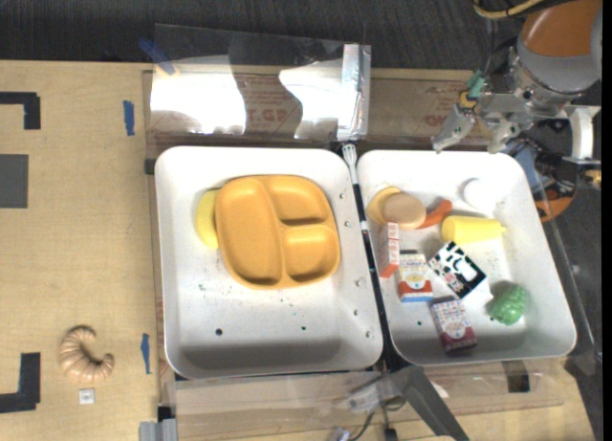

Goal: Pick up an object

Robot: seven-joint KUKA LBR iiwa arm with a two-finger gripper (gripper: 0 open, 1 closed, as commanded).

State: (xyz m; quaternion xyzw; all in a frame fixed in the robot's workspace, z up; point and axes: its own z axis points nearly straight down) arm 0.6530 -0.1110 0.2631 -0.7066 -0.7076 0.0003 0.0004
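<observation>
At upper right of the frame, the two-finger tool (470,129) hangs with fingers apart and nothing between them, above the right white bin's (550,238) far rim; approach step, descent onto the yellow plastic block (470,230) likely next.

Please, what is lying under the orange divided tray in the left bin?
A yellow object sticks out from under the left edge of the orange tray, resting on the left bin. The tray covers most of it, so what it is cannot be told.

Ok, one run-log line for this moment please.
end effector open, above right bin's far rim | holding nothing | yellow tray in left bin | pick not started
</observation>
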